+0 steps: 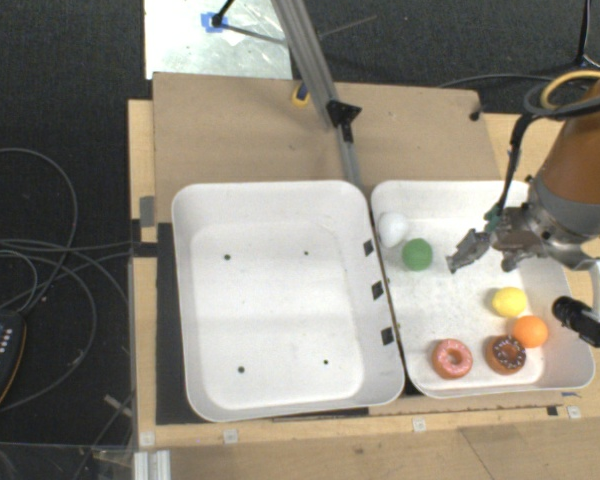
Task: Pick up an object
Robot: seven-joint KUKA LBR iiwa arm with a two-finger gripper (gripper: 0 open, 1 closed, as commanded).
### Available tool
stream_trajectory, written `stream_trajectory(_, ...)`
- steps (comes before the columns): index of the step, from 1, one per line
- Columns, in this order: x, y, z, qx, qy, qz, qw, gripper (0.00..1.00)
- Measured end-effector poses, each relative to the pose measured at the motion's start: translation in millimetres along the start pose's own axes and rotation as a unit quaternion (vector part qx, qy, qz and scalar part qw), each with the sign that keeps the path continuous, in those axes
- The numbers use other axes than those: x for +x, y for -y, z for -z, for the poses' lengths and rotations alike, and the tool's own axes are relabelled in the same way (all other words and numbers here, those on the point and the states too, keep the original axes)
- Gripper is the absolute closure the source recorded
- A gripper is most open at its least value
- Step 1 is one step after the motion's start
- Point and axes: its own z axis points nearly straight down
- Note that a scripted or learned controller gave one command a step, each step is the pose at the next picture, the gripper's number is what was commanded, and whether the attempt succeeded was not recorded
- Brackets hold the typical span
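- We are reading this as the approach step: the gripper point(467, 255) is hovering over the right bin point(450, 193), nothing between its fingers.
- Fingers are looking slightly apart; we are judging them open.
- Green ball point(417, 255) is lying just left of the gripper, with the white ball point(393, 229) touching or nearly touching it on its upper left.
- Yellow ball point(509, 301), orange ball point(530, 330), pink donut point(452, 358) and brown donut point(506, 353) are sitting below and right of the green ball.
- Next move, we are judging, calls for shifting left over the green ball, then descending.
- Arm is reaching in from the right, wrist angled down-left toward the green ball.
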Motion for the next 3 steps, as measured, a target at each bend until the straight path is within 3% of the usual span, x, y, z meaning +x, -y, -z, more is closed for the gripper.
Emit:
stream_trajectory(2, 2, 0, -106, 0.0, -0.001, 0.0, 1.0, 0.0)
stream_trajectory(3, 1, -2, -93, -0.003, 0.0, 0.0, 1.0, 1.0)
